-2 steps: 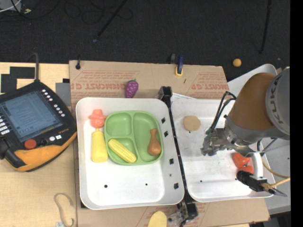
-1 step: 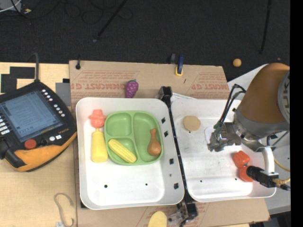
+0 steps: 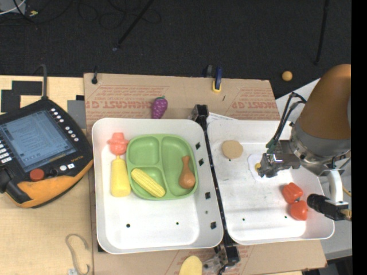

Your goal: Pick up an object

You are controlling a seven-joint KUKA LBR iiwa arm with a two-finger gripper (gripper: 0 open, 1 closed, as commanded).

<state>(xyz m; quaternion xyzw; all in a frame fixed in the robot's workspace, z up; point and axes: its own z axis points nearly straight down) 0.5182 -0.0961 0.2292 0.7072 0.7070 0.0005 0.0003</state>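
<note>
My gripper (image 3: 267, 168) hangs low over the right bin (image 3: 252, 222), near its middle, just right of a round tan cookie (image 3: 232, 149). Two red pieces (image 3: 295, 201) lie in the right bin below and to the right of the gripper. The left bin (image 3: 149, 228) holds a green divided plate (image 3: 160, 166) bearing a yellow corn cob (image 3: 148, 183) and a brown drumstick (image 3: 187, 173). Beside the plate lie a yellow bottle shape (image 3: 119, 177) and a pink piece (image 3: 117, 144). Nothing shows between the gripper's tips from this angle.
A purple grape bunch (image 3: 159, 106) rests on the cardboard behind the left bin. A yellow item (image 3: 191, 265) lies at the front edge below the bins. A teach pendant (image 3: 40, 148) sits at the left. The arm's orange band (image 3: 330, 105) rises at the right.
</note>
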